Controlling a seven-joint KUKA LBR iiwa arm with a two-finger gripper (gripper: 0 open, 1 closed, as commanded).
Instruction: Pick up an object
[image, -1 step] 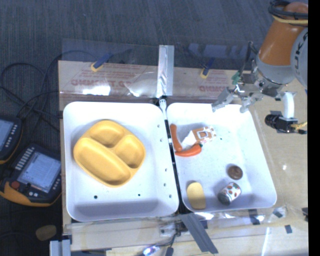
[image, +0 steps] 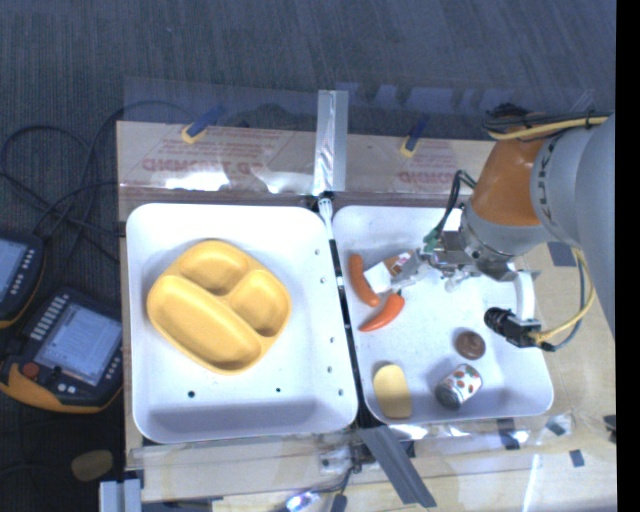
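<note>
Objects for picking lay scattered in your right bin (image: 520, 395): a small white packet with red print (image: 388, 271), two orange chilli-shaped pieces (image: 358, 280) and (image: 383, 312) just below it, a brown disc (image: 470, 345), a yellow bread-like piece (image: 392, 390) and a red-and-white patterned can (image: 459, 385). Your gripper (image: 432, 256) hung low beside the packet's right end, nothing visibly held; whether it was open could not be told. A yellow divided tray (image: 218, 303) sat in the left bin (image: 165, 410).
</note>
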